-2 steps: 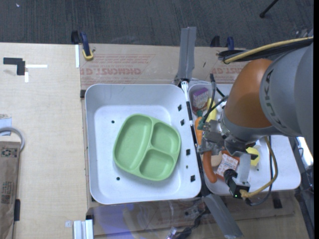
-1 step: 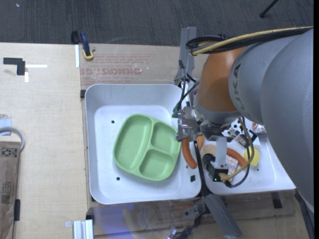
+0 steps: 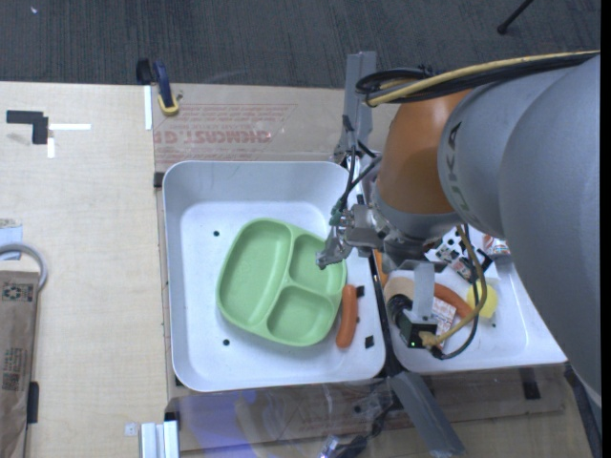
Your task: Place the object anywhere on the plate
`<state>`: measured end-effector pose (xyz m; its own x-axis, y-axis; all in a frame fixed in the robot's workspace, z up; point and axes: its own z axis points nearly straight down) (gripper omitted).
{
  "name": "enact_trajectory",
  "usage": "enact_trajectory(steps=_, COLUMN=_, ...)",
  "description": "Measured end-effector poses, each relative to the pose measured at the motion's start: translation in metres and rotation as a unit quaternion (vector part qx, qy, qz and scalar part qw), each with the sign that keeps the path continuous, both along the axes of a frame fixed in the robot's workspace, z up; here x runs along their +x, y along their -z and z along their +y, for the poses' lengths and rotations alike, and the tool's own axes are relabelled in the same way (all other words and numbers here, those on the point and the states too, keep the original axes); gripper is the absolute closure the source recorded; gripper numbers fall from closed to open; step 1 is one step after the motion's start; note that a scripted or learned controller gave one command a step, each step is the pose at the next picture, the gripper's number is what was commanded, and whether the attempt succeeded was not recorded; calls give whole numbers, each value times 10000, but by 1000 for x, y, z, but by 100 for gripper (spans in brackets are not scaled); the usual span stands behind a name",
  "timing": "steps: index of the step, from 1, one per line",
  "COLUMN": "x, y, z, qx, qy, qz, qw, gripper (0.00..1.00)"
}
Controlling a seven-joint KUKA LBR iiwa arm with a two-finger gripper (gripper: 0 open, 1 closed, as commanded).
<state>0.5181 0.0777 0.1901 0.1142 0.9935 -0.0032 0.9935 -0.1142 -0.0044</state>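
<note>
Reversed "CHEMCO" lettering on cardboard beyond left bin; carrot touching green plate's right rim; gripper state indiscernible.

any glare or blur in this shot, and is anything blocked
Camera view: even light, soft shadows, sharp on the green plate and the carrot beside it; faint bluish glare along the left bin's near rim; the arm looms large and slightly soft, covering much of the right bin.
</note>
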Motion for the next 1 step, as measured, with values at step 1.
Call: enact_trajectory(steps=1, x=0, y=-8, z=-1, qx=-12, qy=-4, qz=20, qw=10000, gripper=100)
